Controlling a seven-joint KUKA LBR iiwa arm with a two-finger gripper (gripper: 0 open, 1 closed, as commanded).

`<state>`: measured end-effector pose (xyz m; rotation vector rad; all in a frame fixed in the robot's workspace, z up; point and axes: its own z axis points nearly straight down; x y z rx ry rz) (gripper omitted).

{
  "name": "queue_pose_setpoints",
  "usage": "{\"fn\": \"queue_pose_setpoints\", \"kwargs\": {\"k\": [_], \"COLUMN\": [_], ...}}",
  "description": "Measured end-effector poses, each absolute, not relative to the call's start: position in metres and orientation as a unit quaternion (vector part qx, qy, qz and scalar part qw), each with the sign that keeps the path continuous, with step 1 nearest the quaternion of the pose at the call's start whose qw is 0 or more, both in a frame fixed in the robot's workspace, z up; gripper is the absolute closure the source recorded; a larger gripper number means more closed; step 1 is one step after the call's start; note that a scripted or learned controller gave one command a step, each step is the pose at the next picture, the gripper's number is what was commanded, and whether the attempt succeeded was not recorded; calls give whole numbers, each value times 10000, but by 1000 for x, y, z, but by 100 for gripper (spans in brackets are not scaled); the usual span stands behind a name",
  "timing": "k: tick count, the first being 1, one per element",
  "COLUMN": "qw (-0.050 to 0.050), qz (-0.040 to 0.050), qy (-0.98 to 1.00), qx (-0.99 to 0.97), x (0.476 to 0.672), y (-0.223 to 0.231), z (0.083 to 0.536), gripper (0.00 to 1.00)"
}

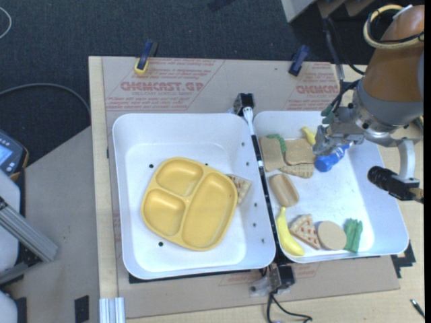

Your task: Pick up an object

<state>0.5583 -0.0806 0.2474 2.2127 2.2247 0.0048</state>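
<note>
Looking down, I see my gripper (328,148) low over the right bin's (384,200) far edge, with a blue object (328,161) at its tip; whether it is gripped, I cannot tell. A yellow divided plate (189,202) fills the left bin (128,180).

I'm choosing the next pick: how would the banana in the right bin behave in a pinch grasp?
The banana looks like smooth moulded plastic, so probably stiff, light and a bit slippery. Its curved, rounded body may swivel or roll when nudged. It lies against the right bin's left wall beside the pizza slice, leaving the claw little room.
</note>
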Motion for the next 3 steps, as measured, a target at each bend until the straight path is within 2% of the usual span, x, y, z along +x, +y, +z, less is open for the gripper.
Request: {"fn": "queue_pose_setpoints", "kwargs": {"k": [2, 3], "qw": [14, 17], "qz": [14, 13], "qy": [7083, 7082], "qx": [7059, 7060], "x": [601, 627], "y": [1, 44], "z": [239, 216], "gripper": [100, 100]}}
